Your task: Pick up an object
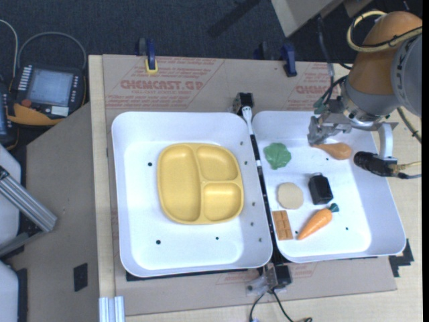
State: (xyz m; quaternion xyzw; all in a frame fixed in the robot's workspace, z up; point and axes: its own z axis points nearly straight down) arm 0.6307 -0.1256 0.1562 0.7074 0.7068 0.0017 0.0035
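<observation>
Cardboard-topped bench (201, 79), dark floor (134, 12)

Plastic on cardboard, mostly smooth.
Glossy white plastic bins (134, 180); smooth yellow plastic tray (200, 182); matt brown cardboard base (201, 79) printed red; satin plastic carrot (315, 223); matt black block (320, 188); dull metal gripper (322, 129).

Probably a robotics lab: clamped cardboard bench (201, 79), teach pendant (47, 89) (screen lit), toy food (315, 223).
</observation>
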